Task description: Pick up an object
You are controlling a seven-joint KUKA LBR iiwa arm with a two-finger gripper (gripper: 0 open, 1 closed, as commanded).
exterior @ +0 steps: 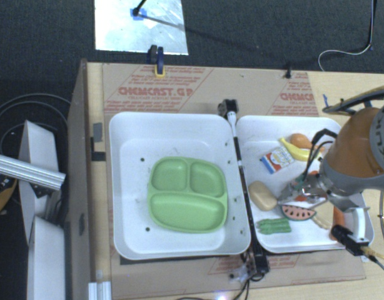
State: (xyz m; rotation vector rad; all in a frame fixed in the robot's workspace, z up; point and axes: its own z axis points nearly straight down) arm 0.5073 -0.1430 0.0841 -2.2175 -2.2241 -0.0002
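The right bin (261, 129) holds several toy foods. Among them are a yellow banana (293, 150) with an orange fruit (299, 140) behind it, and a small white, blue and red carton (277, 161). There is also a tan bread-like piece (262, 196), a green vegetable (273, 225), a watermelon slice (298, 214) and an orange carrot (339, 217). My gripper (296, 192) hangs low in this bin, just above the watermelon slice and right of the tan piece. The arm's grey and orange wrist (358, 161) covers the bin's right side.
The left bin (126, 167) holds a green divided plate (187, 192). A black divider bar (241, 174) runs between the bins. Cardboard lies under both bins, and metal framing (26, 170) stands off the bench at the left.
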